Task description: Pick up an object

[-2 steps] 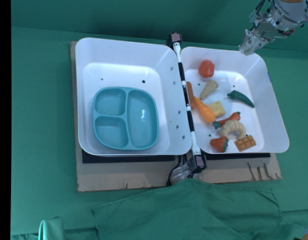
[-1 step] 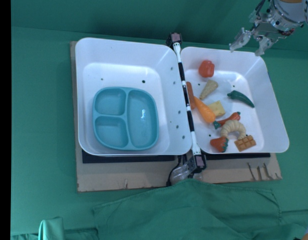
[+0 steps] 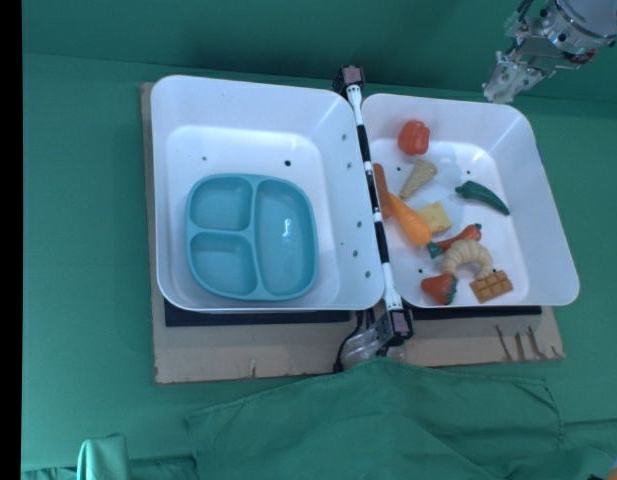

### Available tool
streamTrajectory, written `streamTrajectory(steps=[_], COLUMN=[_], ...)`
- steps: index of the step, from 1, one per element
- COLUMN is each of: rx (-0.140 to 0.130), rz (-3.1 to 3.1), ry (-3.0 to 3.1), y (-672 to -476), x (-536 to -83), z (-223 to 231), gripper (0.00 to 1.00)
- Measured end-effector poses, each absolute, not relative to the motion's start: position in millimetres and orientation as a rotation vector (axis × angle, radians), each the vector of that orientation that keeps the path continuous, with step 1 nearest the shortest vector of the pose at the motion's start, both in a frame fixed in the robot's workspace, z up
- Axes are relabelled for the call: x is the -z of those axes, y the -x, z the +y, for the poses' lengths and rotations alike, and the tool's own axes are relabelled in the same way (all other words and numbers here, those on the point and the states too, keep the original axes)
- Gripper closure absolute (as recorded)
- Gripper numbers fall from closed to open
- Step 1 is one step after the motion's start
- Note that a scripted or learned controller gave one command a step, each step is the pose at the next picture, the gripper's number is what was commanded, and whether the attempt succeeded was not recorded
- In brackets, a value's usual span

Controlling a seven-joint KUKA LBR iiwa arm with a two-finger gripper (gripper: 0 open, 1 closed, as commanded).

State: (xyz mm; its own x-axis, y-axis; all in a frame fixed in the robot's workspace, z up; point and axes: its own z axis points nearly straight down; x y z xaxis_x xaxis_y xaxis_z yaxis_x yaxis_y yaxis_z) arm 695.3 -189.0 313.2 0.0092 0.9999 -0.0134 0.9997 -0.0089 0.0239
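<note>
Loosely scattered in the right shallow white bin (image 3: 548, 258) are small toy foods, among them a red plastic pepper (image 3: 413, 136) and an orange plastic carrot (image 3: 409, 222). Above that bin's far right corner the silver two-finger gripper (image 3: 500, 90) is seen, nothing held; its opening cannot be told.

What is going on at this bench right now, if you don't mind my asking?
A robot arm is set up to pick an object out of the bins. Its gripper hangs above the far right corner of the right bin, with nothing between its fingers. That bin holds toy food, among them a red tomato, a carrot, a green pepper and a waffle. The left bin holds a blue divided plate. Nothing has been picked up yet.
</note>
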Motion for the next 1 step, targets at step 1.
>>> streamTrajectory(steps=[1], rx=[-0.013], rz=[2.210], ry=[-2.212], y=[-700.9], x=[-414.2], z=[-177.7], gripper=[1.00])
